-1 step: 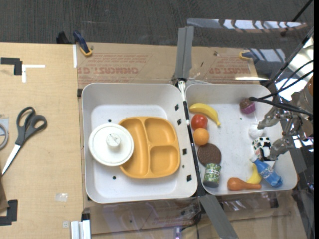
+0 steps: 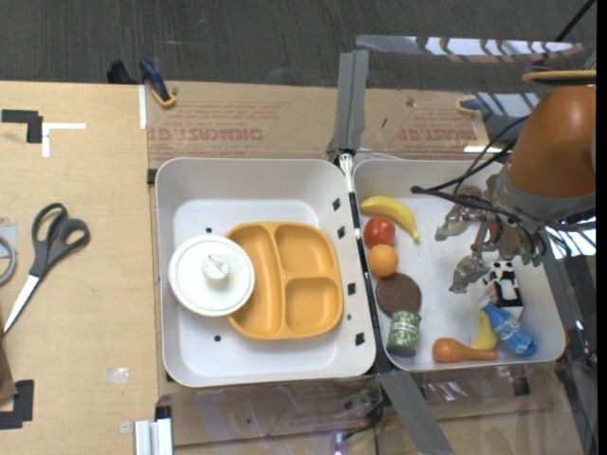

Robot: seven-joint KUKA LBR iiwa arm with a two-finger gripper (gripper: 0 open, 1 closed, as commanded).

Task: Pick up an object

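Camera view has the gripper [image 2: 462, 251] hanging spread, nothing held, above the right bin [image 2: 446, 180]; nearest, the blue bottle [image 2: 509, 329] looks light and slick, so pinch across its middle.

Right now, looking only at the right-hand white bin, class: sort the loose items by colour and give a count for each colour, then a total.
Yellow: 1, curved plastic banana
Red: 1, round tomato
Orange: 2, round orange ball and pear-shaped orange toy
Brown: 1, flat round disc
Green: 1, small can
Blue: 1, crumpled bottle
Black and white: 1, small patterned toy
Total: 8
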